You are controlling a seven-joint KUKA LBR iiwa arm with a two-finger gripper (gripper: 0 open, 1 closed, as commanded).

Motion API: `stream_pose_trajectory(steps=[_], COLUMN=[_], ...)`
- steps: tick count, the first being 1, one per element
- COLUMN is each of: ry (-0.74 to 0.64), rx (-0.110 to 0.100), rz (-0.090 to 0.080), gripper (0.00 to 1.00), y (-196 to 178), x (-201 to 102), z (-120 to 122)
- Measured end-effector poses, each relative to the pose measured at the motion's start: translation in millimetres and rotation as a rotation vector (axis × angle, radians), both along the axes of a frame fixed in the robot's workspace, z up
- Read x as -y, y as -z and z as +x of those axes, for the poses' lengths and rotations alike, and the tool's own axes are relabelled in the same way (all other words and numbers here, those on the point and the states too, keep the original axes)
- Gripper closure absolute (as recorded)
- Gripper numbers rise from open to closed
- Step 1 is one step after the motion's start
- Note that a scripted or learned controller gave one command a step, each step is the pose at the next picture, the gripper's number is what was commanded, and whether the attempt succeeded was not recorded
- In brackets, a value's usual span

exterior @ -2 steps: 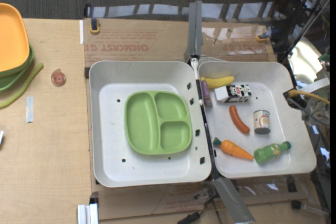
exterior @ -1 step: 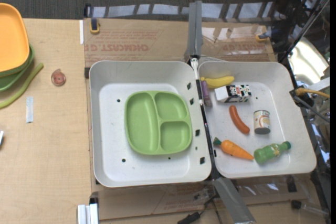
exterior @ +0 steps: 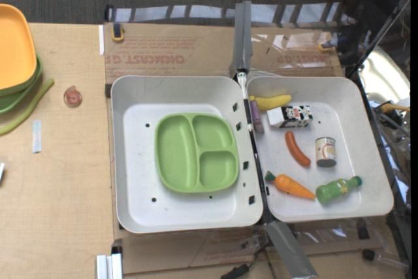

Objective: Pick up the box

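Note:
The box [exterior: 290,116] is a small white carton with black cow patches, lying on its side near the back left of the right bin [exterior: 366,140]. A yellow banana [exterior: 272,101] lies just behind it. A purple item [exterior: 255,118] sits beside it against the bin's left wall.
The right bin also holds a red sausage [exterior: 298,148], a small can [exterior: 325,151], a carrot [exterior: 292,186] and a green bottle [exterior: 337,189]. A green divided plate [exterior: 196,152] lies in the left bin [exterior: 130,140]. Orange and green dishes [exterior: 14,62] rest on the wooden bench at far left.

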State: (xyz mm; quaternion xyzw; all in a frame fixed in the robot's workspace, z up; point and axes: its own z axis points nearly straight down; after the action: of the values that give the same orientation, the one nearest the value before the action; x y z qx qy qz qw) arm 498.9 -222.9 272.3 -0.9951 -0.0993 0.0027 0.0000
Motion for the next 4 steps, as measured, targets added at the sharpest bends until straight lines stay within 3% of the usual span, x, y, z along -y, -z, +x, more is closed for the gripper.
stream_pose_trajectory(steps=[1,2,3,4], ry=[-0.018,-0.010,-0.022,-0.010], rx=[-0.001,0.000,0.000,0.000], rz=[0.002,0.001,0.002,0.001], gripper=[1.00,1.00,1.00,1.00], y=[13,0,-4,0], x=[-6,0,-18,-1], z=[-22,-22,-21,-12])
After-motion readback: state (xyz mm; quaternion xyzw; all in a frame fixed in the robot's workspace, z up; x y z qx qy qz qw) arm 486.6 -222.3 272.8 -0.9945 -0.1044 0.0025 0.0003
